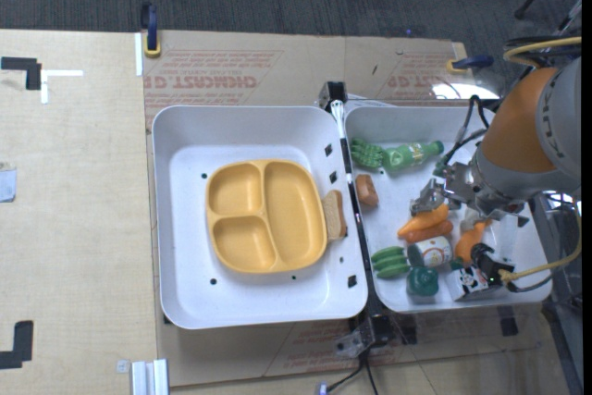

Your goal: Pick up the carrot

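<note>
Over the right bin [518, 287], the gripper [442, 195] is seen touching the carrot [425, 223] — whether anything is clamped cannot be told. A firm, centred hold should be confirmed before lifting — the can [433, 251] lies just beside.

Toward the right of the frame, an orange carrot [425, 223] is being shown in a white bin [527, 245], below a green bottle [407, 154]. At centre, a yellow divided plate [265, 216] is being displayed in the other white bin [176, 227]. An orange band [518, 129] is being seen on the grey arm.
</note>
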You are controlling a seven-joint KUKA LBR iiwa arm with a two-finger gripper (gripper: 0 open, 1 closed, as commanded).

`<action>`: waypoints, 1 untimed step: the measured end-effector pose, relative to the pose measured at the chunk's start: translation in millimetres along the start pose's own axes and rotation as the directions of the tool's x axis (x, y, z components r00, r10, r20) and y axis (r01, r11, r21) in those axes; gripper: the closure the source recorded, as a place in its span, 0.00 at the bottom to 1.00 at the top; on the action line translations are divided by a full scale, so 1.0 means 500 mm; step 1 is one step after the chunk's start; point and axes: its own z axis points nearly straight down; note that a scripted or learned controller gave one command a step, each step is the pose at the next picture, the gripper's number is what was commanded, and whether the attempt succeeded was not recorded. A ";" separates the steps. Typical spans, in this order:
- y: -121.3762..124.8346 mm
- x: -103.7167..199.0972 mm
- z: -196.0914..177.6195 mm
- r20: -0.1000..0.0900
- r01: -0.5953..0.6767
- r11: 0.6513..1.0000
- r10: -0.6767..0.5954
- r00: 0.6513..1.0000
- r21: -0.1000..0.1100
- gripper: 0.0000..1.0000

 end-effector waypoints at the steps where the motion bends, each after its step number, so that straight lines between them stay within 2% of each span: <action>1: 0.003 -0.001 -0.018 0.000 -0.005 1.000 0.005 1.000 -0.001 1.00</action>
